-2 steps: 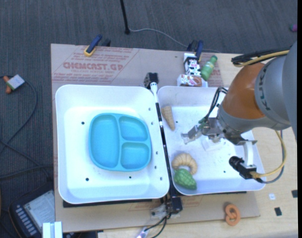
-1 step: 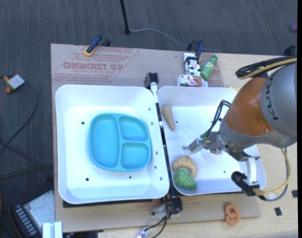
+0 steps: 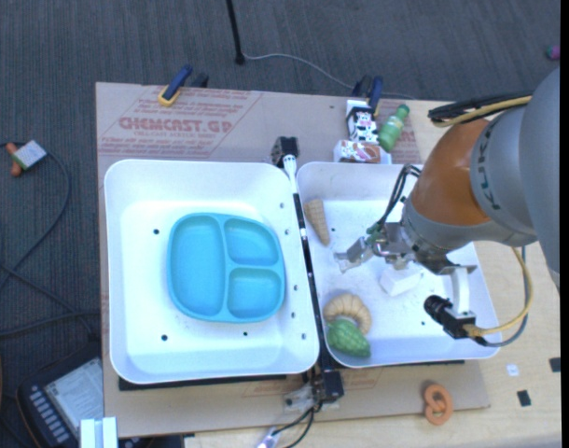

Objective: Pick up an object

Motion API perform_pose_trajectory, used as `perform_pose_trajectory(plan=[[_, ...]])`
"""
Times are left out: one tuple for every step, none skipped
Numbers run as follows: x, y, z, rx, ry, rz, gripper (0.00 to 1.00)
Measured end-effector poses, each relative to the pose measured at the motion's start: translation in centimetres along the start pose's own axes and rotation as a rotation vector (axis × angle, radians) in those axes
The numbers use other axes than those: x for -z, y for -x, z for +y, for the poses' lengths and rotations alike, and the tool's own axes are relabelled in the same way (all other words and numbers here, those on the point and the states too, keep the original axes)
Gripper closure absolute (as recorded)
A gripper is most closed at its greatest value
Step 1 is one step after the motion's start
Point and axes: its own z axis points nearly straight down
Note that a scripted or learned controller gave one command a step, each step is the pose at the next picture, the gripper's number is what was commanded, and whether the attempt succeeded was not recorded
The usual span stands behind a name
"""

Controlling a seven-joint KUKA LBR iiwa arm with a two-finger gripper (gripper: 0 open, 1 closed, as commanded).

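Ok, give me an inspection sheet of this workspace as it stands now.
Surface: brown board bearing left bin and right bin.
Job's things: cone, croissant, green item and white block in right bin.
Clutter: blue divided tray in left bin; green bottle and orange ring on board.
End effector: low over right bin, holding nothing visible.
Cables: yellow cable by arm; black cable on floor.
Surroundings: grey carpet.
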Motion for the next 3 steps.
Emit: perform_pose_trajectory(plan=[[0.8,0.1,5.9,-0.001,-0.022,0.006,0.0],[15.1,-4.9,4.4,-0.001,-0.02,0.006,0.0],[9.5,-3.3,-4.3,-0.002,-0.027,0.007,0.0]])
